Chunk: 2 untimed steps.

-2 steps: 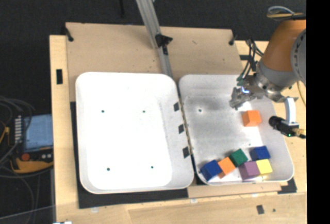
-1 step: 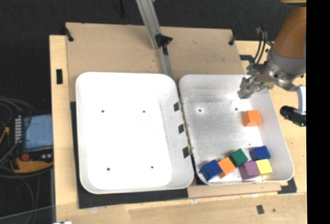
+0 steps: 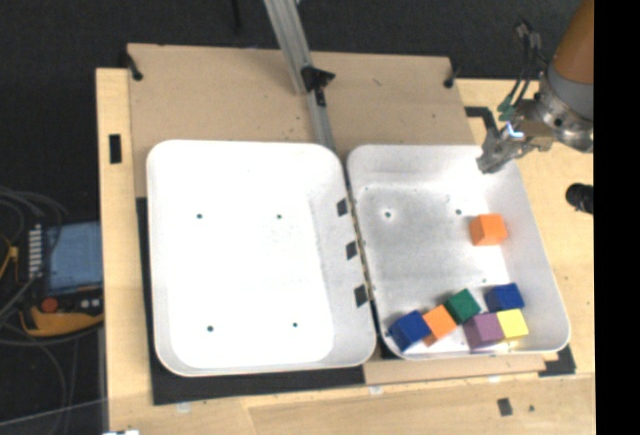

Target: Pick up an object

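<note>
Gripper [image 3: 494,159] hangs over the right shallow white plastic bin's [image 3: 420,223] far rim (grip state we cannot tell); we judge the lone small orange cube [image 3: 488,229] nearest, just toward the near rim.

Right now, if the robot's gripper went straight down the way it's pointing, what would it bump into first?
Probably just the bare floor of the right bin near its far corner. The gripper points down and leftward there, and the nearest block, the lone orange cube, sits nearer the camera, off that line. Depth is hard to judge.
</note>
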Each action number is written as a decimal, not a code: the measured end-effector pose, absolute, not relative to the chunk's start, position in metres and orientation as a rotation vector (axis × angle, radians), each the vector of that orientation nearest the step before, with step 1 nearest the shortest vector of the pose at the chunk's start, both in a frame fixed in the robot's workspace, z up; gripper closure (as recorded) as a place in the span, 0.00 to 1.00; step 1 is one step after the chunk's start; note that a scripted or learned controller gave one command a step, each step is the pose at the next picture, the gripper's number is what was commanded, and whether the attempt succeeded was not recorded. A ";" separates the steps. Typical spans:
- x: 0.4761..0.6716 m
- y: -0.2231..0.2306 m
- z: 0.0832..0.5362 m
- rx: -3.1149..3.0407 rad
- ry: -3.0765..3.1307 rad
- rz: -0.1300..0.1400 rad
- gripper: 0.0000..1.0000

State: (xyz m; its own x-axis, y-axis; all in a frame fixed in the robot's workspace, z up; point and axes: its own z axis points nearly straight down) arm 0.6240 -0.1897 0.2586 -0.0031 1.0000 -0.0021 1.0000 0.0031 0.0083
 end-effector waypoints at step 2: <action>0.644 -0.095 0.255 2.213 2.227 0.003 1.00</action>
State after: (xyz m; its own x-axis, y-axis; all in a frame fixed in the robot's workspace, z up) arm 0.6445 -0.0949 0.2549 -0.0065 1.0000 -0.0001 1.0000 0.0065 0.0030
